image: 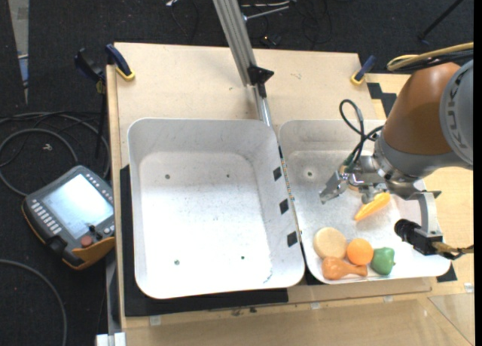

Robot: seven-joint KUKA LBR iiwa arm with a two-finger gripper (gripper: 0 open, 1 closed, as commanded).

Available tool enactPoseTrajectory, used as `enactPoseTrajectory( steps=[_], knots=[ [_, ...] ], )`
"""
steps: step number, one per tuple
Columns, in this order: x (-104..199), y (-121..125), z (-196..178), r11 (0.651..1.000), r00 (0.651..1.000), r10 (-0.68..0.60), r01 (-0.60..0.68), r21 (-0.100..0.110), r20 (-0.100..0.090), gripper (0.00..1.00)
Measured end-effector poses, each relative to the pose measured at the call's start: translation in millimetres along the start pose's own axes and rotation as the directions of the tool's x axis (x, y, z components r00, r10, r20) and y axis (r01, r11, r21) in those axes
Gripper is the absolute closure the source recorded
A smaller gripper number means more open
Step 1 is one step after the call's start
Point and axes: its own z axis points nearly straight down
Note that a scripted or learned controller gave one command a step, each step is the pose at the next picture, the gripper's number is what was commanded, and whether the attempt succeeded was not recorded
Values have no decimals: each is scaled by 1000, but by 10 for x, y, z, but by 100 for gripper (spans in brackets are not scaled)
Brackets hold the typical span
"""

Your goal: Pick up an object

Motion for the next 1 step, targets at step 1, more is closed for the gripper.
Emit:
enactPoseTrajectory(
  steps=[1],
  knots=[
    [46,-30,443,1000,1000,-1,1,-1,-1,0]
  ],
)
